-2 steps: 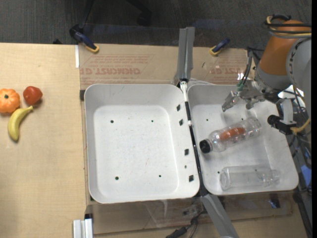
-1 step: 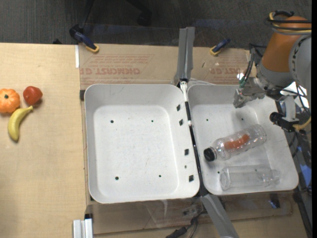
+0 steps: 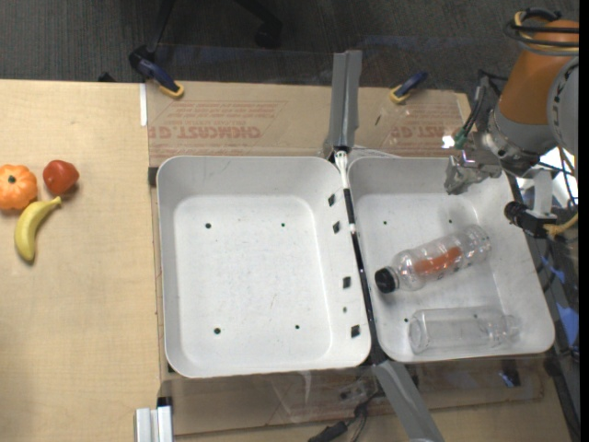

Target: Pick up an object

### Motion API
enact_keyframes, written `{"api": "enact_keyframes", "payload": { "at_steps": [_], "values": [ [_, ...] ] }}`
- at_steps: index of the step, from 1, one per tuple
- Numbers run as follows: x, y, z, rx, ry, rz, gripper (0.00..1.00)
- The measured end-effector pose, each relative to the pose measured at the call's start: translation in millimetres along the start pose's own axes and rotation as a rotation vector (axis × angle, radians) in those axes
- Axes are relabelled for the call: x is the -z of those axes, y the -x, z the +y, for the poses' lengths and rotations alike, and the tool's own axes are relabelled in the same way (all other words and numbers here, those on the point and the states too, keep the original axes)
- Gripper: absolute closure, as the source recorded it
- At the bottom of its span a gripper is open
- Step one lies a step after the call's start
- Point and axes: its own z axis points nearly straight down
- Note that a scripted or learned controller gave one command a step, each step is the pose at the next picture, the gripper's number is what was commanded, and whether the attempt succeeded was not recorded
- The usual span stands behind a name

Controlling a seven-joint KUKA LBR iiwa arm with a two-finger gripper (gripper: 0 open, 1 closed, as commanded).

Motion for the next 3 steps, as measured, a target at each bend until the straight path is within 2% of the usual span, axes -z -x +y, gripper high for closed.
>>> {"api": "enact_keyframes", "payload": {
  "at_steps": [1,2,3],
  "values": [
    [0,0,0,0.0,0.0,0.0,0.0],
    [-43,23,-87,0.13,-0.002,0.002,0.0],
    [-41,46,-134,0.251,0.006,0.007,0.0]
  ]
}}
